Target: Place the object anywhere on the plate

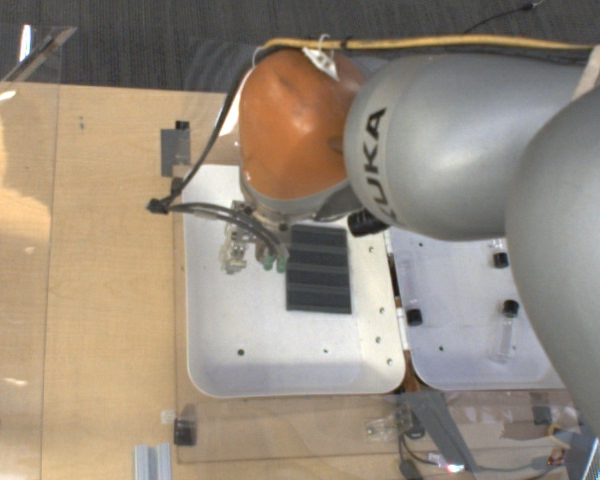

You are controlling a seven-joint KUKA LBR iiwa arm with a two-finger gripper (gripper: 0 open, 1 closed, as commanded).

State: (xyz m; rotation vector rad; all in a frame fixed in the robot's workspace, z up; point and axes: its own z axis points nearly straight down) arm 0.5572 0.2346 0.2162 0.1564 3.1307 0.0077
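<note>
The pincer (248,250) hangs over the upper left part of the left shallow white bin (280,373) — whether it grips anything cannot be told. Just beside it lies a dark ribbed rectangular plate (318,268), near the bin's centre, under the grey-and-orange arm (380,148).

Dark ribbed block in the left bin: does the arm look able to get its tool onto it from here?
Probably yes. The tool hangs just beside the dark ribbed block in the left bin, with nothing visible lying between them. Whether its fingers are spread cannot be told.
</note>
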